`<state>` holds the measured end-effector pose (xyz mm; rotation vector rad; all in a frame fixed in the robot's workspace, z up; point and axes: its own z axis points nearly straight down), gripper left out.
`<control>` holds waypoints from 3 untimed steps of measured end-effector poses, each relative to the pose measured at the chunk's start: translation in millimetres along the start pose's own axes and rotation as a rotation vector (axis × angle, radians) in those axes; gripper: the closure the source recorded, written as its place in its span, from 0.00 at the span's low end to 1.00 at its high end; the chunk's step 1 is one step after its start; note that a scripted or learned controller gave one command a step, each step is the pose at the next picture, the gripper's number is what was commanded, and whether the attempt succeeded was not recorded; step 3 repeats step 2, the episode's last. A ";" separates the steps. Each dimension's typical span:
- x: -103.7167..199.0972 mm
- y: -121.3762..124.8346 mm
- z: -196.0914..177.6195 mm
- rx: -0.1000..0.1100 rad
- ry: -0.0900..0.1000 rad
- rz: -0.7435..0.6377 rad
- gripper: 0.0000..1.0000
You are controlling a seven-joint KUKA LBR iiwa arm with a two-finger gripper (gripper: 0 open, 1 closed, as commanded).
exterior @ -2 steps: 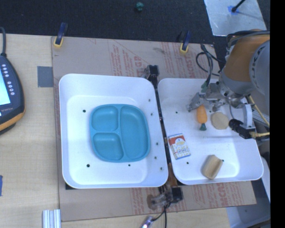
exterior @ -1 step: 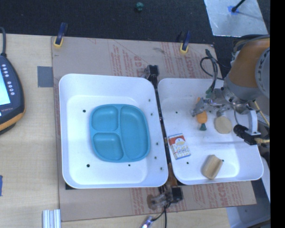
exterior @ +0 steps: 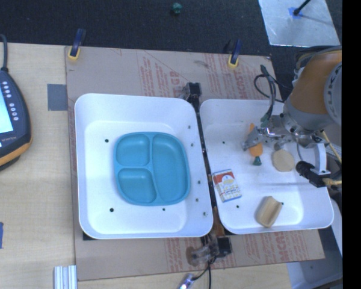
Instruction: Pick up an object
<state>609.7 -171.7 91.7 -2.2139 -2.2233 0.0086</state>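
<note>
Camera view: two white bins side by side on a cardboard sheet over the wooden bench. Left bin [exterior: 90,161] holds a blue divided plate [exterior: 151,167], 3 compartments, lying flat near the bin's middle. Right bin [exterior: 228,218] holds the loose items. A small red-and-white card packet [exterior: 226,184] lies flat near the bin's left wall, just beside the divider between bins. A tan block [exterior: 268,211], maybe wood or bread, sits toward the near edge, tilted a bit. A pale round disc [exterior: 283,160] lies right of centre, w/ a small orange piece [exterior: 256,150] and a tiny dark green bit [exterior: 257,159] just left of it.

Arm comes in from the right, orange band visible at upper right, wrist over the right bin's far-right part. Gripper [exterior: 266,137] hangs low in the right bin, metal parts just above the orange piece and near the disc. Can't tell how far apart its tips are, or whether anything is between them; the hardware is too cluttered to read.

Off the bins: a black-and-orange handheld pendant [exterior: 3,119] rests on the bench at far left. Two blue-yellow clamps [exterior: 76,44] pin the cardboard's far edge.
</note>
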 end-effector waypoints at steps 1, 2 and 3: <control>-0.9 -0.1 -10.2 0.002 -0.001 -0.001 1.00; 86.7 -14.7 -100.8 -0.004 0.000 -0.003 1.00; 86.7 -14.7 -100.8 -0.004 0.000 -0.003 1.00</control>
